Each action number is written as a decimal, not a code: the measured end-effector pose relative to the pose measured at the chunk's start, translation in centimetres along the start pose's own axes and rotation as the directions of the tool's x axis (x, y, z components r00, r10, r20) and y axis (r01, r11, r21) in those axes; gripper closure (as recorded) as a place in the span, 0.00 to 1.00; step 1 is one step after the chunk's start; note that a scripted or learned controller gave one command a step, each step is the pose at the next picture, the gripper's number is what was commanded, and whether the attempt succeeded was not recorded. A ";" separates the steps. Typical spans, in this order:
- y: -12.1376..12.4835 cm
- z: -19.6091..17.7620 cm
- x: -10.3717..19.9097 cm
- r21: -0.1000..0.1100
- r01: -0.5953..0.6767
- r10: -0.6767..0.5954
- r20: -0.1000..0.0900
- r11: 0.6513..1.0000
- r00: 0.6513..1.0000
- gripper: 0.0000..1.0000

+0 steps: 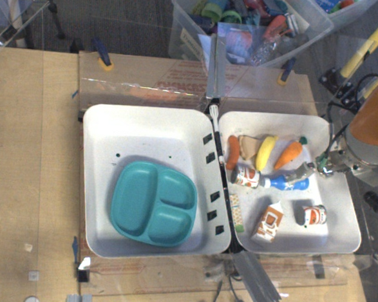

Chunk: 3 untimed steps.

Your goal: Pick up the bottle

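Observation:
The bottle (pixel 280 182) is blue and lies on its side in the middle of the right bin (pixel 346 216), just right of a red-and-white can (pixel 246 177). My gripper (pixel 303 173) reaches in from the right and hangs low over the bottle's right end, hiding that end. The grey arm with its orange band (pixel 375 121) rises behind it at the bin's right rim. Whether anything is held is not visible from this angle.
A sausage (pixel 232 151), banana (pixel 265 152) and carrot (pixel 289 154) lie close behind the bottle. A small carton (pixel 269 222) and another can (pixel 311 216) sit in front. The left bin (pixel 99 141) holds a teal divided plate (pixel 153 203). A clear tub of toys (pixel 249 22) stands at the back.

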State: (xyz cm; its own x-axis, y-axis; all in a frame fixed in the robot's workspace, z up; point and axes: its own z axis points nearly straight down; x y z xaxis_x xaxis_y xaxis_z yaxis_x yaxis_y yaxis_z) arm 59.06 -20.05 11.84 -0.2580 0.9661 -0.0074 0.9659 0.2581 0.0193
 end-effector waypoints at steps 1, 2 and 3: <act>0.8 2.7 5.9 0.006 0.105 -0.105 -0.001 0.994 0.995 0.00; 0.8 1.6 5.7 0.003 0.101 -0.101 0.004 0.995 0.995 1.00; 1.3 -10.2 12.1 0.016 0.182 -0.182 -0.010 0.983 0.983 1.00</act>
